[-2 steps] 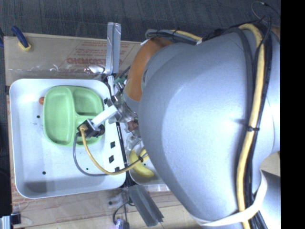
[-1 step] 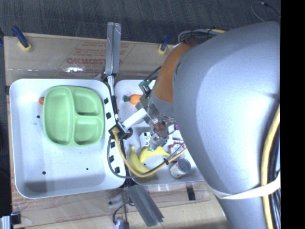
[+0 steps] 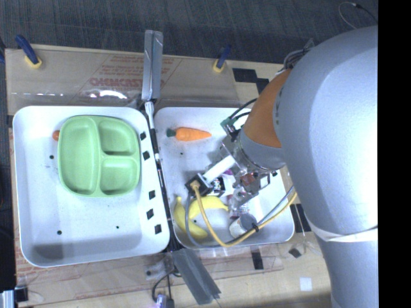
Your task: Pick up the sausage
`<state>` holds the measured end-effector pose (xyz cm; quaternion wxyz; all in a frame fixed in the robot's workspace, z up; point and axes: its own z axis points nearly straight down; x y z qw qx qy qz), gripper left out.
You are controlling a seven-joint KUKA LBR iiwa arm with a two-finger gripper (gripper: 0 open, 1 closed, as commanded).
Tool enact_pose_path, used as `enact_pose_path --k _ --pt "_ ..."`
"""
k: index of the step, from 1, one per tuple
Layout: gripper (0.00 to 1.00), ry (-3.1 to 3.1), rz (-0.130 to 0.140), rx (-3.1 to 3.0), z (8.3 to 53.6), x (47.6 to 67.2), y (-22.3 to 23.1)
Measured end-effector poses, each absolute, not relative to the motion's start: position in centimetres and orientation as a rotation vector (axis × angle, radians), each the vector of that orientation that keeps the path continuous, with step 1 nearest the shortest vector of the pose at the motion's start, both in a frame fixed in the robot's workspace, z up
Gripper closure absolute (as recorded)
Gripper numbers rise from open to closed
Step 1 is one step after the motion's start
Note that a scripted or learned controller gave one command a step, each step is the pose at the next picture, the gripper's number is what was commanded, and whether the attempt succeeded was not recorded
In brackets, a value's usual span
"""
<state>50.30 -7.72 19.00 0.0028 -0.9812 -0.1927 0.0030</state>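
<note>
Sausage: small reddish stub (image 3: 56,134), left white bin (image 3: 32,236), touching the green divided plastic plate's (image 3: 99,156) left rim, mostly hidden.
Pincer (image 3: 241,196): low in the right white bin (image 3: 192,117), beside the yellow banana (image 3: 192,218); I cannot tell its grip.
Orange carrot (image 3: 191,134): right bin, far side.

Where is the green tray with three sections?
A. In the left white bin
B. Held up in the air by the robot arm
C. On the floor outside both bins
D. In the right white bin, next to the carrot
A. The green tray lies flat in the left bin, while the carrot sits in the right bin.
</note>
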Motion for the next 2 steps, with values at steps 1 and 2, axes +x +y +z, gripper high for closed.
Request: enact_pose_path --k 1,2 --pt "0.00 -0.585 0.007 -3.083 14.1 48.2 -17.6" --pt "0.00 -0.508 0.004 -3.096 10.1 49.0 -11.2"
